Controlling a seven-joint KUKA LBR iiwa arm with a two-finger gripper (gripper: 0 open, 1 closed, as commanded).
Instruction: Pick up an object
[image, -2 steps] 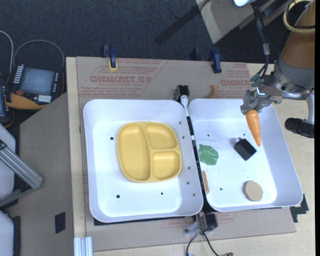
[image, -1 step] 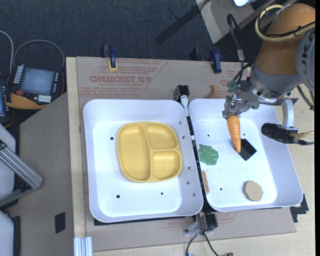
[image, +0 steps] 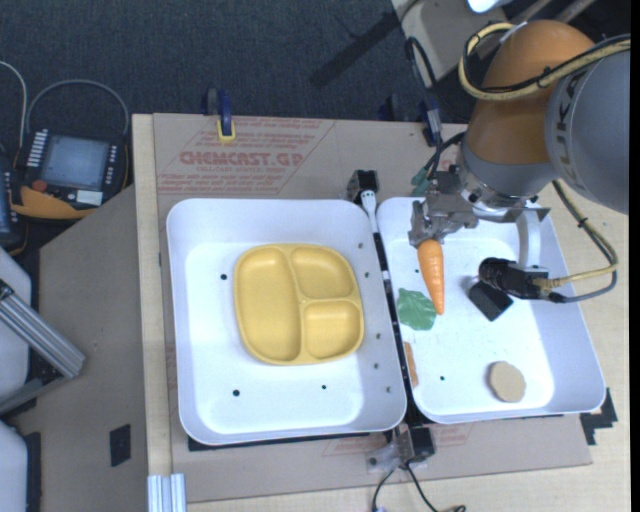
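White bench bin: carrot seen clamped by top end in pincer, long axis hanging straight below.

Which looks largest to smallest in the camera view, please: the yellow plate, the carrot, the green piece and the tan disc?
1. Yellow plate, by far.
2. Carrot, though it hangs nearer the camera.
3. Green piece and tan disc look about alike; I wouldn't rank them.

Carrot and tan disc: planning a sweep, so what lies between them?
Only bare white bin floor lies between carrot and tan disc in the camera view.
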